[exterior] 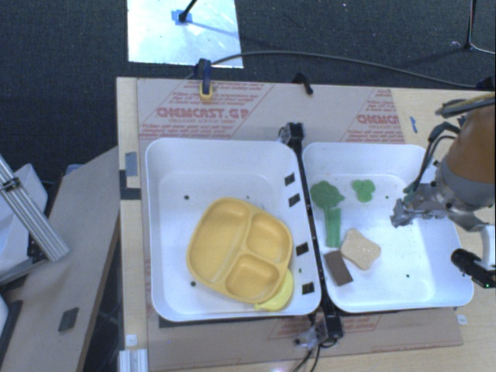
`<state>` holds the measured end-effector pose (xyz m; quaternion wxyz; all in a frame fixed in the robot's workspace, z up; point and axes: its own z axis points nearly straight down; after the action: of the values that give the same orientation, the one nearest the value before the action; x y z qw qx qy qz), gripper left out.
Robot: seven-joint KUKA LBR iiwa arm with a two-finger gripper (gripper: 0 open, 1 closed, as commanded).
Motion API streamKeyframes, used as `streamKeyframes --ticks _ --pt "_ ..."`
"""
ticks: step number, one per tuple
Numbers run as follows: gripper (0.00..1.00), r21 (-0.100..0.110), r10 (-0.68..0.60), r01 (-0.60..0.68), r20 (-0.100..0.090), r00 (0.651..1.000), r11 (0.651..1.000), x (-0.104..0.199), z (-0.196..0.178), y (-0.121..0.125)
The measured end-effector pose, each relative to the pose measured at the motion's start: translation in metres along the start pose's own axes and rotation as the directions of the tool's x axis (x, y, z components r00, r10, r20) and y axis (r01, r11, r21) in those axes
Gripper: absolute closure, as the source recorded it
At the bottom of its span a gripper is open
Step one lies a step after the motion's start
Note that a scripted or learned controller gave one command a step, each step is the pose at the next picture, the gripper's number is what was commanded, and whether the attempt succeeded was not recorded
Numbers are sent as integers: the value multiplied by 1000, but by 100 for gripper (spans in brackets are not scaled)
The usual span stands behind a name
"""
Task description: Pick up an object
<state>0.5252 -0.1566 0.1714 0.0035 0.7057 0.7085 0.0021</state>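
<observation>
The right bin (387, 160) holds a green broccoli-shaped toy (330, 205) with a long stem, a small green leafy piece (363, 189), a tan bread-like slice (360, 249) and a small brown block (338, 267). My gripper (404, 211) hangs over the right side of that bin, to the right of the tan slice and apart from every object. Nothing shows between its fingers.
The left bin (194, 161) holds a yellow divided plate (240, 260) with a yellow piece (280, 294) under its lower right edge. A black divider (306, 231) runs between the bins. The arm's grey and orange wrist (469, 161) fills the right edge.
</observation>
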Motion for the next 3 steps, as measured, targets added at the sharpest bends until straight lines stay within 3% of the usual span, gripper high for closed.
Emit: streamKeyframes --ticks 2,3 --pt "100 0 0 0 1 1000 1000 -1 -116 -5" --pt "100 5 -6 6 -3 1000 1000 55 -98 3"
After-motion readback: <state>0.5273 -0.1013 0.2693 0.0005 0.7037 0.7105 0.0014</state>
